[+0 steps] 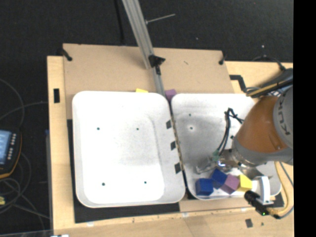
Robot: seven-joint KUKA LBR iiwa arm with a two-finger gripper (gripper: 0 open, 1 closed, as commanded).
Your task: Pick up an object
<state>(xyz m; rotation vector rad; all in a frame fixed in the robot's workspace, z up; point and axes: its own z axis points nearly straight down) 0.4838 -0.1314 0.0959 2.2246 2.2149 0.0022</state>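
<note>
Camera view gives me the gripper [210, 166] low in the right bin [197, 112], reaching toward the divider. I cannot tell its state from this angle. Just beneath it and toward the near wall lie a blue cube [204, 186], a darker blue block [219, 176], a purple block [230, 183] and a yellow block [245, 183], bunched together, some touching.

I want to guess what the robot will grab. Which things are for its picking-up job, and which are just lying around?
For the job:
- gripper
- blue blocks
- purple block
- yellow block
- right bin holding them

Just lying around:
- left bin
- small yellow piece behind the left bin
- small purple piece behind the bins
- metal pole
</note>
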